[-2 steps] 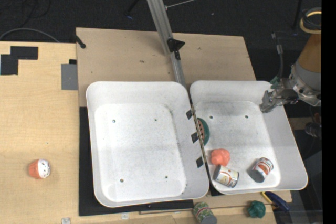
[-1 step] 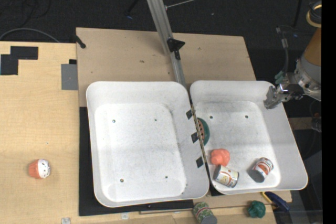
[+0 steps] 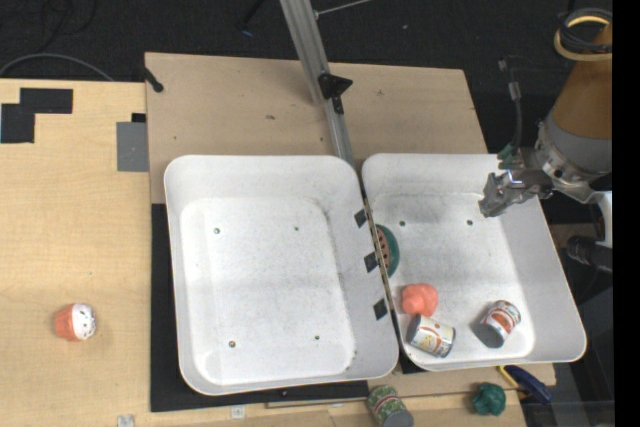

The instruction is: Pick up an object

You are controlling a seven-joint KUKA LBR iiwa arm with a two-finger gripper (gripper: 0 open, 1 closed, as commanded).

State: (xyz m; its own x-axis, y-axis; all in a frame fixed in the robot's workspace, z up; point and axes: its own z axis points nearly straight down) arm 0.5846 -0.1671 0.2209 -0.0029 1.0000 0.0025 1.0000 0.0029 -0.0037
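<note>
Cans and an orange lump in the right bin (image 3: 560, 340) are the likely pick targets; nothing is specified, so any will do. The gripper (image 3: 497, 195) hangs over the bin's upper right part, near the far-right wall, w/ nothing between its tips. Can't tell from this angle whether it's apart or together; the metal end is small and seen side-on.

From the gripper, all three objs lie toward the near edge of the bin, well apart from it. The red-and-white can (image 3: 497, 323) is closest to straight below in the view, lying on its side, long axis slanting from lower left to upper right, dark end facing lower left. The second can (image 3: 431, 336), pale w/ a yellow-and-red label, lies further left, also on its side, long axis roughly left-right w/ a slight tilt. The orange lump (image 3: 419, 298) sits just above it, touching or nearly so; can't say which. It is rounded, no clear long axis, soft-looking. A dark green round thing (image 3: 388, 250) sits against the divider wall, partly hidden.

My read: the red-and-white can is the nearer and more isolated target, so the move needs a travel toward the near edge, then descent w/ the tips set across the can's short axis. The other two crowd each other, so a grab there risks nudging both.

The left bin (image 3: 190, 185) is next door. An orange-white ball (image 3: 75, 322) rests on the wooden bench at far left, out of play.
</note>
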